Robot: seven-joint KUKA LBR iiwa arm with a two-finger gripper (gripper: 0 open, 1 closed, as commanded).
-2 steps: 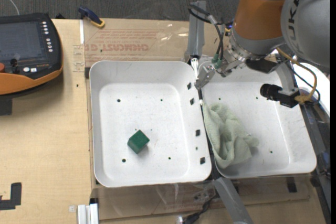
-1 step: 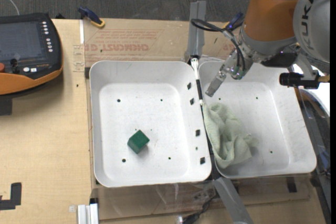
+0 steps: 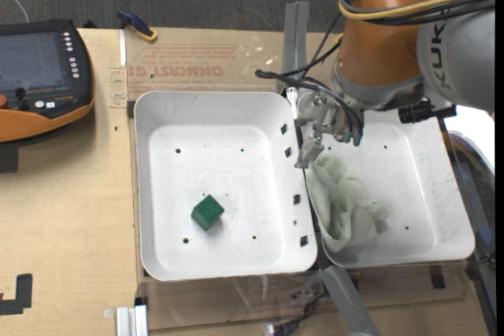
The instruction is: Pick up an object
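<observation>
Cloth (image 3: 344, 204): a pale, crumpled piece is seen in the right bin (image 3: 425, 240), bunched against that bin's left wall and reaching toward its front edge. Its upper end lies directly under the gripper (image 3: 315, 153).

Cube (image 3: 208, 212): a small green block is located in the left bin (image 3: 157, 193), toward the front of the floor, well apart from the walls and from the cloth.

Arm (image 3: 386, 35): the grey arm with its orange band is positioned over the rear left corner of the right bin, with cables looped across the orange section. The gripper hangs just above the top of the cloth, close to the divide between the two bins. Whether contact is made with the cloth cannot be told. The state of the jaws cannot be told, since they are seen end-on against the cloth and the wrist hardware.

Worktop (image 3: 63, 232): a light wooden surface carries both bins side by side. A pendant (image 3: 39, 83) with a screen and orange trim is placed at its far left, well apart from the bins.
</observation>
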